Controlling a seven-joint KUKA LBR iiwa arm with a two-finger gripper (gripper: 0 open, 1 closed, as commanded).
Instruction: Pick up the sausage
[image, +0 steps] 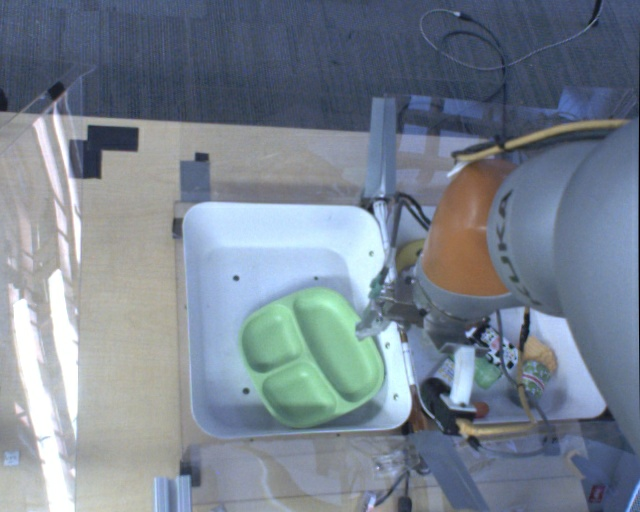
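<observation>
Over the wall between the two bins your claw (372, 318) hangs, its tip at the green tray's (310, 357) right edge; I cannot tell whether it is apart or together. Right of it, small items (500, 360) lie jumbled; no sausage can be told apart among them.

arm (580, 220): grey casing | orange band (468, 235) | black lettering

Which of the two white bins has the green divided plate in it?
The left bin, away from the arm's side. The green three-compartment plate lies in its near right part; the right bin holds small cluttered items under the arm.
</observation>
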